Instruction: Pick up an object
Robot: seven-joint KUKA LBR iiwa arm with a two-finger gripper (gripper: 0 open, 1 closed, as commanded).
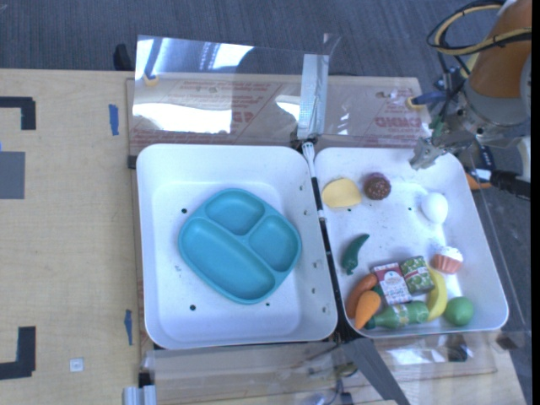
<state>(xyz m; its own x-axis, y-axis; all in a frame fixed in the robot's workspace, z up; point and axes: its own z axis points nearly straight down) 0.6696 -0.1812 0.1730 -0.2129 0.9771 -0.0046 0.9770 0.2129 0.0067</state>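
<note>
The gripper [430, 152] hangs over the right bin's [483, 251] far right corner; its grip cannot be told. Toy food sits inside: a white egg [434, 207] nearest. The left bin [160, 192] holds a blue divided plate [240, 245]. Both rest on a wooden bench [67, 226].

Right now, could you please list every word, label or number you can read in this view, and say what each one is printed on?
None can be read with certainty.
Red print on the clear panels behind the bins: mirrored and blurred, unreadable.
Red and green packet in the right bin: label too small to read.
Blue tape marks on the bench: no text.
</note>
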